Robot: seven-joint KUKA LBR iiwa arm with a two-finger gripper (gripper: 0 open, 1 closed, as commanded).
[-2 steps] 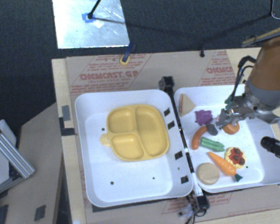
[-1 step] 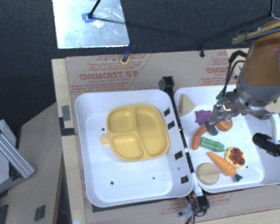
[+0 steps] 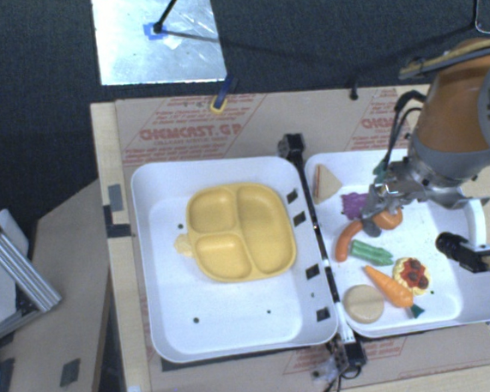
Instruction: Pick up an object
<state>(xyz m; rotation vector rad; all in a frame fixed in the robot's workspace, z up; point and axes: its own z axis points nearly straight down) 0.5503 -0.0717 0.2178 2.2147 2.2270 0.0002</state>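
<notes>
The right bin (image 3: 488, 301) holds several toy foods: a tan wedge (image 3: 325, 181), a purple piece (image 3: 355, 203), an orange sausage (image 3: 347, 239), a green pickle (image 3: 372, 250), a carrot (image 3: 389, 285), a small pizza (image 3: 411, 274) and a tan round disc (image 3: 363, 303). My gripper (image 3: 378, 216) hangs low over the bin's middle, just right of the purple piece and above the sausage. A small orange item (image 3: 389, 218) lies right by its tip. The wrist hides whether anything sits between the fingers.
The left bin (image 3: 167, 327) carries a yellow divided plate (image 3: 236, 232). A black clip rail (image 3: 310, 228) separates the two bins. The arm's grey and orange body (image 3: 462, 127) covers the right bin's upper right part. A black cable end (image 3: 459, 249) hangs at the right.
</notes>
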